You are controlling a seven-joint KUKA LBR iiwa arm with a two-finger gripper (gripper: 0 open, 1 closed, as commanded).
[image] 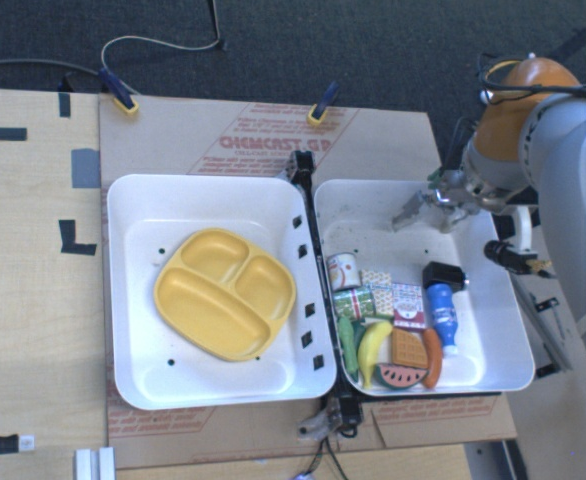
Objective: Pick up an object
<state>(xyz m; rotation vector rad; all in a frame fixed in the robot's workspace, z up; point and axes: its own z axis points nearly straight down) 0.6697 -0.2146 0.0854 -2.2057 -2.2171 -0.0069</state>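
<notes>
Camera view, looking down at a slant: grey arm with orange band (518, 118) reaches in from the right, its two-finger gripper (425, 208) above the upper part of the right shallow white bin (518, 368). Metal fingers (409, 214) look spread a little and nothing sits between them, so nothing held; exact opening hard to read at this size.

Pickable stuff is all in the lower half of that right bin, well apart from the gripper: blue bottle with black cap (441, 308), small printed can (343, 269), yellow banana (372, 349), green vegetable (347, 340), watermelon slice toy (397, 376), orange-brown waffle-like block (407, 349), reddish sausage piece (432, 358), a few small printed cartons (378, 295). They lie packed together, several touching.

Left shallow white bin (133, 368) has a yellow divided plastic plate (225, 293) lying flat in the middle.

Progress judgement: early stage, no object chosen or lifted. Left to do: move down toward the clutter, close on one item, raise it. Blue bottle at the pile's edge looks the least crowded target; the packed toys risk a slipped or double grab.
</notes>
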